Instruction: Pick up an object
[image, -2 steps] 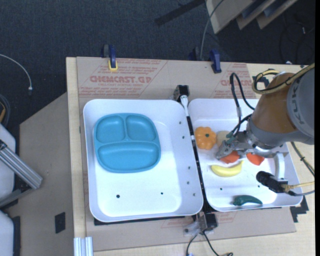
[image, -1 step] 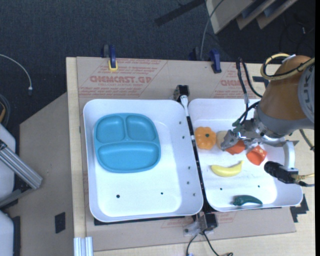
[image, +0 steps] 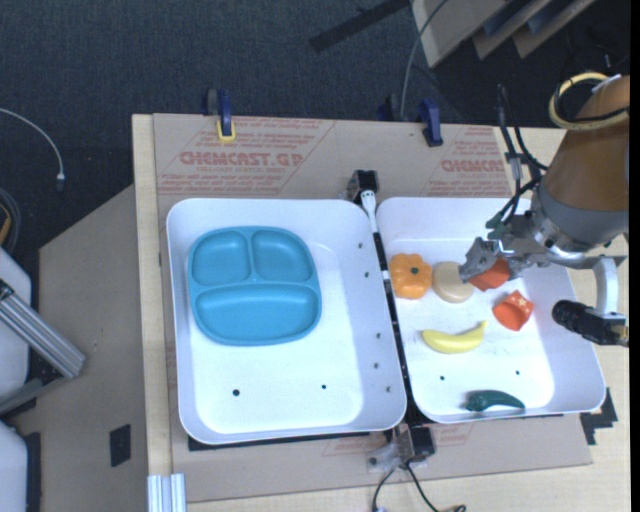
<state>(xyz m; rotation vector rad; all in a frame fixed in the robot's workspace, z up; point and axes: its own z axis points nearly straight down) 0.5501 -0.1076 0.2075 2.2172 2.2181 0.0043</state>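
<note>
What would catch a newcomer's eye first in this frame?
Probably the big blue divided plate lying alone in the left bin. Next, the bright toy foods in the right bin: an orange pumpkin, a yellow banana, a red-orange piece and a dark green one near the front rim. The end effector hangs low over a red piece beside a beige round item.
</note>
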